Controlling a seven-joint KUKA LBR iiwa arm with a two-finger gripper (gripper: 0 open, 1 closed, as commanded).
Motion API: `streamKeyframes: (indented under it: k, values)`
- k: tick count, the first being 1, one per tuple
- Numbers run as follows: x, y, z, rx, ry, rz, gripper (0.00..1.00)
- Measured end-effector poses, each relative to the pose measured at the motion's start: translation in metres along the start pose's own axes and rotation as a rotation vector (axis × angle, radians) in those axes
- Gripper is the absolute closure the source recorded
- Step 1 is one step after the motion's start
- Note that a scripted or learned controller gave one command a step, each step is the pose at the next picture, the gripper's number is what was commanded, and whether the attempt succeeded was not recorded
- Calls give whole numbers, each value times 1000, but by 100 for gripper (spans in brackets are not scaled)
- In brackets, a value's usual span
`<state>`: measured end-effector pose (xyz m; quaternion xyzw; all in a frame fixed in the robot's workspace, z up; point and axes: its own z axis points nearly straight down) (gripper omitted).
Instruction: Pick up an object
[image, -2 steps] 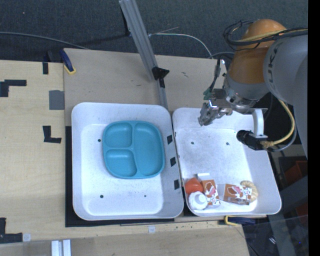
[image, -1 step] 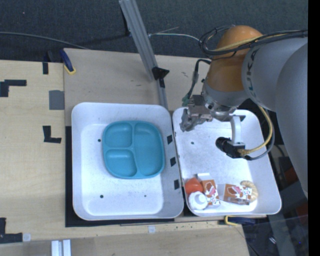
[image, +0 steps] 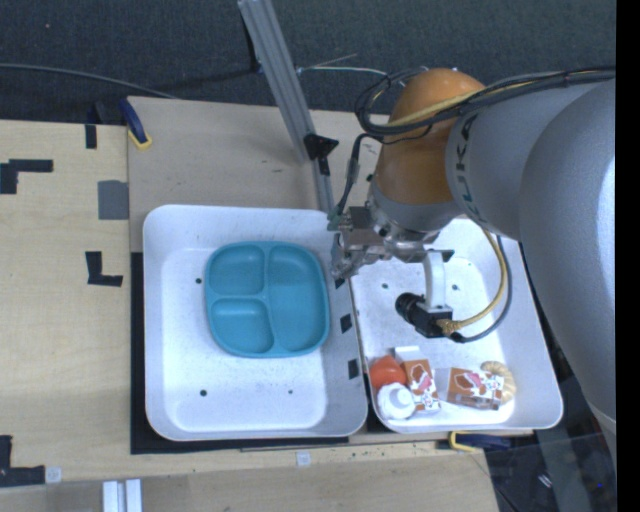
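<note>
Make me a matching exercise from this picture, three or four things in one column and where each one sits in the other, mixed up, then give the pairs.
Things:
1. blue divided plate
2. orange-capped white bottle
3. snack packet
4. gripper

Places:
A. near-right corner of the right bin
B. over the divider between the two bins
C. middle of the left bin
D. near edge of the right bin, close to the divider

Pairs: 1-C, 2-D, 3-A, 4-B
</note>
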<state>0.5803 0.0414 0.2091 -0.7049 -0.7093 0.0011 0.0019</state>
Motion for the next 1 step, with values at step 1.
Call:
streamKeyframes:
  k: [1]
  values:
    - [50, -11, 2, -1, 0, -1, 100]
